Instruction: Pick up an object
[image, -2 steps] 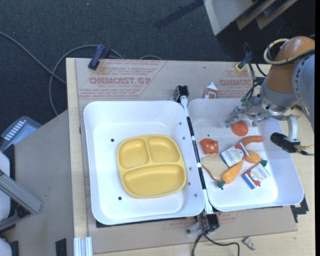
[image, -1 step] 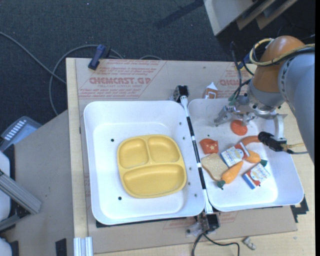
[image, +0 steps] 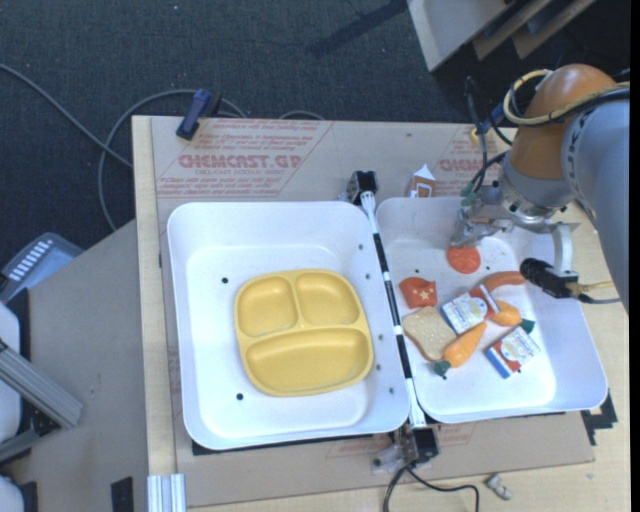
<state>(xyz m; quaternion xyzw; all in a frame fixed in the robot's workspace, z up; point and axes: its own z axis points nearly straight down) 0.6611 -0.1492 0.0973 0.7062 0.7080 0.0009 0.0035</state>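
My gripper (image: 468, 234) hangs over the back of the right bin (image: 570, 385), with its tip just above a round red slice (image: 463, 260); I cannot tell whether it touches the slice. In front of the slice lie a red wedge with a small star (image: 418, 292), a bread slice (image: 427, 333), a carrot (image: 464, 346), a reddish sausage (image: 499, 281), a small orange piece (image: 506, 316) and two white packets (image: 463, 312) (image: 515, 350). Nothing shows between the fingers.
The left bin (image: 200, 250) holds a yellow divided plate (image: 303, 331). A black clamp (image: 361, 184) sits at the back of the ridge between the bins. A blue clip (image: 196, 112) lies on the cardboard at the far left.
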